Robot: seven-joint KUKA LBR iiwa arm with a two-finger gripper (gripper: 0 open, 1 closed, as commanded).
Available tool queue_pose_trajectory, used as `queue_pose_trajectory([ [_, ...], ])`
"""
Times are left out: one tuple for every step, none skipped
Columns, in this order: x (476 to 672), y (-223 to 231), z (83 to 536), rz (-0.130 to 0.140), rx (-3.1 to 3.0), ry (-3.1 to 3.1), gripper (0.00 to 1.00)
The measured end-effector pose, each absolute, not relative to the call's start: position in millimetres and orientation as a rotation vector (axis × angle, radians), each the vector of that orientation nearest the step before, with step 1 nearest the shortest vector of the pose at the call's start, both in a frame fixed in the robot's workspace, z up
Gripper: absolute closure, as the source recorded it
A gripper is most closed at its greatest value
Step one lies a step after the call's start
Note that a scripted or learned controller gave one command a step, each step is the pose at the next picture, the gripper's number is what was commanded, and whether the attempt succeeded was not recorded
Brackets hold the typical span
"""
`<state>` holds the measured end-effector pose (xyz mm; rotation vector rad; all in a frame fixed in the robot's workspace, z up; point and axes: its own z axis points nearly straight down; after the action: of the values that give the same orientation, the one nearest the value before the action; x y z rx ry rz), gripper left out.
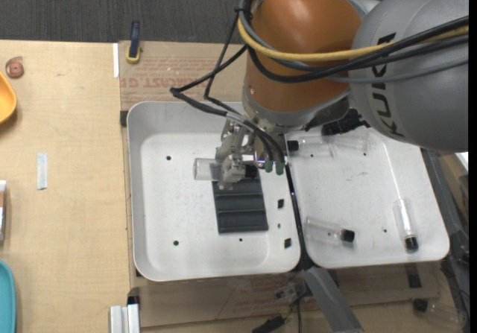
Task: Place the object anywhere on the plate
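A black ribbed rectangular plate (241,206) lies flat in the left bin (153,197), right of its middle. A clear tube (205,169) lies sideways just beyond the plate's far left corner. My gripper (233,165) points down at the plate's far edge, with its tip right against the tube's right end. The wrist and cables hide whether the tube is in its grasp. The grey arm with its orange band (302,41) looms over the back of both bins.
The right bin (373,175) holds three clear tubes with dark caps: one at the front middle (329,232), one at the right (407,224), one near the back (322,147). A wooden bench top (59,175) lies to the left.
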<state>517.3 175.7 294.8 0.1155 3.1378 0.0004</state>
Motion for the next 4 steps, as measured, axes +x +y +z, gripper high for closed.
queue_pose_trajectory([
  [517.4, 176, 295, 0.001, 0.116, 3.138, 0.00],
  [518.9, 175, 304, 0.001, 0.122, 3.135, 1.00],
  [518.9, 175, 303, 0.001, 0.122, 3.136, 0.00],
  [520.4, 174, 312, 0.002, 0.128, 3.134, 1.00],
])
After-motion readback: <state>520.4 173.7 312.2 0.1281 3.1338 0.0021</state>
